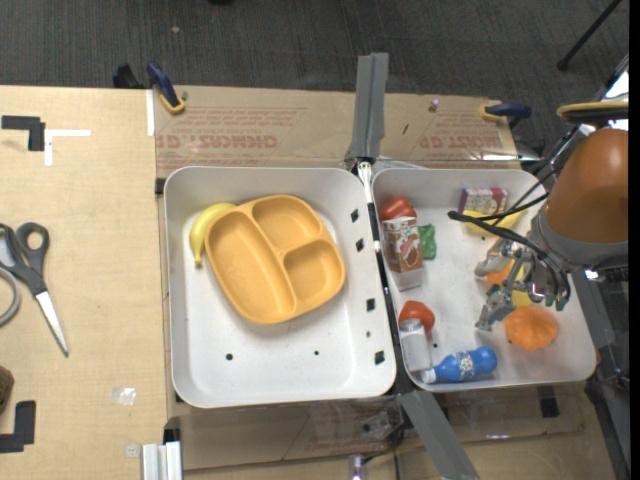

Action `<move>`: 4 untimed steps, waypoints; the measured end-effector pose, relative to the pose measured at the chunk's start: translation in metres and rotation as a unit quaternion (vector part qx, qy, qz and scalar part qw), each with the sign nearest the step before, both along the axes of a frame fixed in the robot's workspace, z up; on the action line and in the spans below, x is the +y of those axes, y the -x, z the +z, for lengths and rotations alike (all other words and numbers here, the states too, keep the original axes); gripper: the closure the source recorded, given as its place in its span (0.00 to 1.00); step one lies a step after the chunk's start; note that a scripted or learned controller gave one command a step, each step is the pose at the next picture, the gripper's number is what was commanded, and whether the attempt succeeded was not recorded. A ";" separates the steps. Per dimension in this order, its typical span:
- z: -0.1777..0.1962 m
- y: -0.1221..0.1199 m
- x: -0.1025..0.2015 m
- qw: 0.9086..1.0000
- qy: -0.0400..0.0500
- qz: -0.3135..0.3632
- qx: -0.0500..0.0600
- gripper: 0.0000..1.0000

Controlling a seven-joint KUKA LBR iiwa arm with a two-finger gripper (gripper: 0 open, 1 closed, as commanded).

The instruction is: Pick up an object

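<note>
Down by the right bin's (440, 173) right edge, the gripper (510, 293) hangs just beside an orange ball-like object (531, 329); whether its pincer is spread or pinched, I cannot tell. That object looks light, rounded, probably slippery, best taken across its middle. Near the front edge lies a blue bottle (466, 365), and 1 carton (404, 248) stands well apart.

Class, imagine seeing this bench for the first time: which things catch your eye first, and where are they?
The big yellow-orange divided plate in the left bin stands out first, with a banana tucked at its upper left edge. Next comes the grey arm's gripper lowered into the right bin, beside an orange object.
</note>
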State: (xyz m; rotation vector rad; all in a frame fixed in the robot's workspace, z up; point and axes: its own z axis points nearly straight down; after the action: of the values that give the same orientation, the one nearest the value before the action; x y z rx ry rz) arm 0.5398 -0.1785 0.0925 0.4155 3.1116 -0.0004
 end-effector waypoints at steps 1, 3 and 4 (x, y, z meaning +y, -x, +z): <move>0.001 -0.027 -0.001 0.999 0.000 -0.047 -0.002 0.00; 0.001 0.019 -0.029 0.997 0.000 -0.074 -0.001 0.00; 0.011 0.017 -0.029 0.997 0.001 -0.073 -0.003 1.00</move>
State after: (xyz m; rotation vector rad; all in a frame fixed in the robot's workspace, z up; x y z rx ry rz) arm 0.5224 -0.2078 0.1030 0.6391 3.0677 -0.0015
